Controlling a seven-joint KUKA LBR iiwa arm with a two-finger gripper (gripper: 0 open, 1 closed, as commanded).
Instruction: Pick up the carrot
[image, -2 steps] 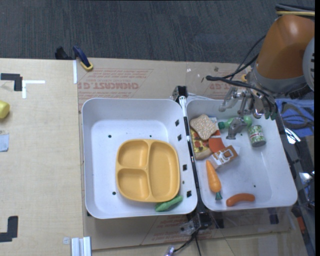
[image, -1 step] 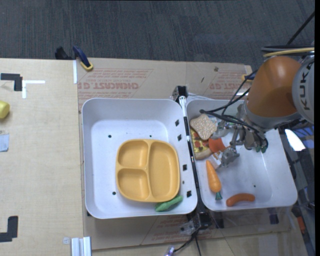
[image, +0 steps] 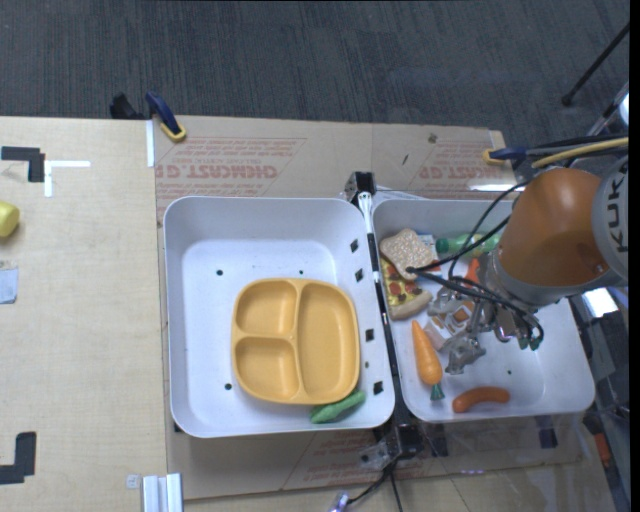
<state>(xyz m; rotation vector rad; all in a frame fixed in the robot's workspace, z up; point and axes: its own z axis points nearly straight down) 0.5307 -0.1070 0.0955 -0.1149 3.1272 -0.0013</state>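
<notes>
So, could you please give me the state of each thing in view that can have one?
carrot: lying in the right bin, not gripped
gripper: low over the right bin, beside the carrot
sausage: lying flat
yellow tray: upright in the left bin
green pod: against the tray's edge

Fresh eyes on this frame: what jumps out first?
The yellow divided plate in the left bin, with a green pod at its near edge. Next, the arm's orange band above the right bin, with the gripper low among toy foods. The carrot lies just left of the gripper, an orange sausage nearer the front rim, and toast and pizza toward the back left.
</notes>
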